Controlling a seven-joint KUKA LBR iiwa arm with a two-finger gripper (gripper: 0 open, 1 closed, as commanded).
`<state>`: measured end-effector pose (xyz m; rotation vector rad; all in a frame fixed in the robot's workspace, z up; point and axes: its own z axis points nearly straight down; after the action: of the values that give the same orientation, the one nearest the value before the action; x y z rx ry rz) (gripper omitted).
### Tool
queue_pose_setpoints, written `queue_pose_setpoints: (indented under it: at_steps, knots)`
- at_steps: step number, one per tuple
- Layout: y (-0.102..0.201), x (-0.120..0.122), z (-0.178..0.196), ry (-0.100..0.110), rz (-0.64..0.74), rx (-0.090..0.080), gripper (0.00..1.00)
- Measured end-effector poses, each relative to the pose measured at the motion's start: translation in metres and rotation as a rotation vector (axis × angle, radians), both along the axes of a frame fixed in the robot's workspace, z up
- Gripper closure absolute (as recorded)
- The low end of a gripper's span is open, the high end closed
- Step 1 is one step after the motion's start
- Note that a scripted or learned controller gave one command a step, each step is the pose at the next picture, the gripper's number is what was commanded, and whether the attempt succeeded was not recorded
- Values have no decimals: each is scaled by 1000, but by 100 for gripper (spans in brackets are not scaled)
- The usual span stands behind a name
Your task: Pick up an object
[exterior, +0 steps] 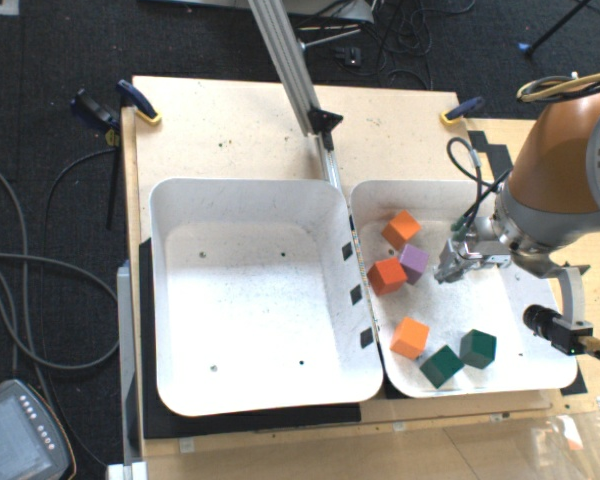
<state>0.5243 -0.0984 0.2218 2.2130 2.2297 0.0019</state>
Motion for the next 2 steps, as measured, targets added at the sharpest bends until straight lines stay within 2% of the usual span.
queue_pose_setpoints:
  at_steps: [2]
  knots:
    - [106,11,-10,1,0,1,100]
